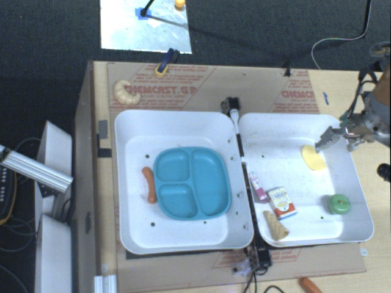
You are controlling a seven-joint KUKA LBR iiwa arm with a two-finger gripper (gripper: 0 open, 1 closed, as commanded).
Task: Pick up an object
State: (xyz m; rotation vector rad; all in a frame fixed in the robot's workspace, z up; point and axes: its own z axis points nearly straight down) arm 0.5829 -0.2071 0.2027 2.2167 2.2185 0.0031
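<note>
Grey metal wrist, orange band, grey hand (327,138)

1. Two bins sit side by side on the bench (201,84): left bin (131,163), right bin (357,182).
2. Left bin: a tray (191,182) lies at centre; a sausage (149,184) lies just left of the tray.
3. Right bin, far side: a slice (313,158) lies right of centre; the gripper (324,139) is at the slice's far edge.
4. Right bin, left side: a tube (257,186) lies beside the left wall; a carton (282,201) lies just right of the tube; a cone (275,224) lies nearer than both.
5. Right bin, near right: a round item (339,204).
6. Bench, far left: a coil (126,91); a clip (166,61) lies right of it at the far edge.
</note>
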